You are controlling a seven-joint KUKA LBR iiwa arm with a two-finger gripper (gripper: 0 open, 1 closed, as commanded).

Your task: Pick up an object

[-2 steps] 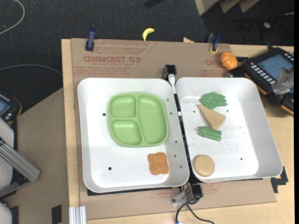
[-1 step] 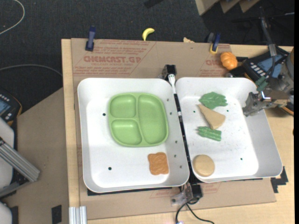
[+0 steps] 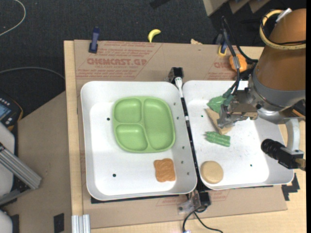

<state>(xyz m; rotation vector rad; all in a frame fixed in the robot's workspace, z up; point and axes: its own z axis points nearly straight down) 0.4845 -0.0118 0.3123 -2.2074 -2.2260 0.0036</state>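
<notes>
My gripper (image 3: pixel 226 123) hangs low in the right bin (image 3: pixel 252 174), near its upper left part. It is right over a tan flat piece (image 3: pixel 213 116) whose corner sticks out to the left. A light green leafy item (image 3: pixel 215 102) lies just behind the gripper. A darker green pod-like piece (image 3: pixel 217 139) rests just in front of it, apart from it. A round beige bun (image 3: pixel 212 172) sits at the bin's near left corner. The arm's wrist hides the tan piece's right side.
The left bin (image 3: pixel 97 164) holds a green divided plate (image 3: pixel 144 124) and an orange waffle-like piece (image 3: pixel 164 169) near its front right. A black rail (image 3: pixel 183 111) runs between the bins. The arm's black fitting (image 3: pixel 278 152) overhangs the right bin's right side.
</notes>
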